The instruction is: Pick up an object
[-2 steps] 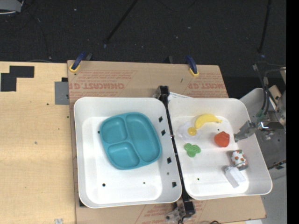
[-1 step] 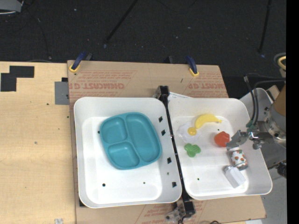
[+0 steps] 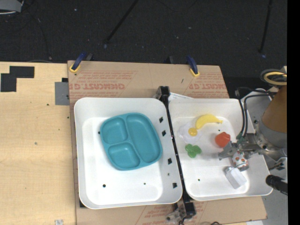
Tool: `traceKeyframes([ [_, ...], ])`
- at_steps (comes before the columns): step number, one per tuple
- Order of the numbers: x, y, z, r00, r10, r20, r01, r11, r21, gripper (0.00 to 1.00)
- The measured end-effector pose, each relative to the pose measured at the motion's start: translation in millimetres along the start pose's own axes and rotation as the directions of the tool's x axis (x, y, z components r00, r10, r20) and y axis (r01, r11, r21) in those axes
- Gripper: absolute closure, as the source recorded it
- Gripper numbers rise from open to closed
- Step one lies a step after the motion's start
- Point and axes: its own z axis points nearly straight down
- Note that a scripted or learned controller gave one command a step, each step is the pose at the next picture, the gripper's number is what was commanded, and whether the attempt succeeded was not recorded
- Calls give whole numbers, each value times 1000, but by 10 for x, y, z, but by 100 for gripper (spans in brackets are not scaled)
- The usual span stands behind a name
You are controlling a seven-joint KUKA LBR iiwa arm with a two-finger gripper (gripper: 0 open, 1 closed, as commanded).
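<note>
So the landmark here is the right bin; pretty much everything sits inside it or just off its edges. The gripper hangs over the bin's right half, reaching in from the right rim, with the grey arm and its orange band just outside that rim. The fingers are a dark tangle from this angle and can't be told as spread or closed, and nothing can be seen pinched between them.

A red object lies just up-left of the gripper, close enough that touching or apart is hard to call; a yellow banana-shaped toy lies further toward the bin's far side, with a small yellow blob just below its left end; a green piece sits near the bin's middle-left; a whitish block rests near the bin's near-right corner, with a small speckled thing between it and the gripper.

Left of the right bin, touching along the divider, the other bin holds a teal divided plate.
</note>
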Motion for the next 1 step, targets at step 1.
traceKeyframes([
  [1, -85, 29, 372, 1000, -1, 3, 1, 1000, -13, 0],
])
